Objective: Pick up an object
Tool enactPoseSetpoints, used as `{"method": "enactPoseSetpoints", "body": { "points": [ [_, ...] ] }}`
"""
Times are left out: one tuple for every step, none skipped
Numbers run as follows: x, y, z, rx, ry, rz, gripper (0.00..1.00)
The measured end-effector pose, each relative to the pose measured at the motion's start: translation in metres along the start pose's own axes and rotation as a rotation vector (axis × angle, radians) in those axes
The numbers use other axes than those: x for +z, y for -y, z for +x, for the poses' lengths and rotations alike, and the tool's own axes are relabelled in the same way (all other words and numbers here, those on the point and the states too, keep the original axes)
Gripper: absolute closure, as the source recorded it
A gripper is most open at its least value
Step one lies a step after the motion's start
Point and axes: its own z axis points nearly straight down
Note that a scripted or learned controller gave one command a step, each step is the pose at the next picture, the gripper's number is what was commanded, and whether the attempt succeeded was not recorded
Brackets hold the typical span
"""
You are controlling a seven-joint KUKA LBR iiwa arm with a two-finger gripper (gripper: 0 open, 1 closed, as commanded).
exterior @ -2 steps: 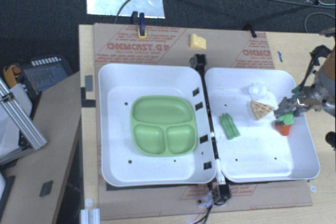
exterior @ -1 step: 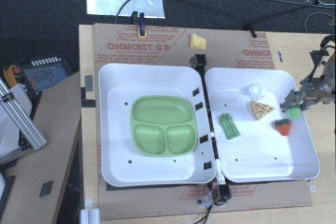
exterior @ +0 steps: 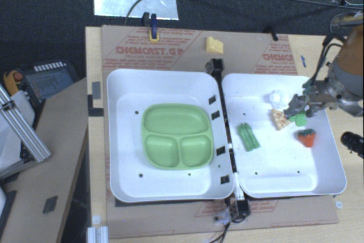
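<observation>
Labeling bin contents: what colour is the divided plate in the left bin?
Pale green: the divided plate shows plainly in the camera view, against the white left bin.

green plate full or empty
Empty: all three compartments of the green plate show bare green, nothing lying in them.

Pale green three-compartment plastic plate [exterior: 175,136]; dark green ridged oblong piece [exterior: 248,136]; red-orange strawberry-shaped toy [exterior: 307,138]; tan waffle-patterned piece [exterior: 278,119]; white bins [exterior: 122,122].
</observation>
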Motion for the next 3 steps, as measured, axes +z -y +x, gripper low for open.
{"method": "enactPoseSetpoints", "body": {
  "points": [
    [0.015, -0.007, 0.056, 0.0, 0.0, 0.001, 1.0],
    [0.01, -0.021, 0.106, 0.0, 0.0, 0.0, 1.0],
    [0.029, -0.036, 0.157, 0.0, 0.0, 0.001, 1.0]
  ]
}}
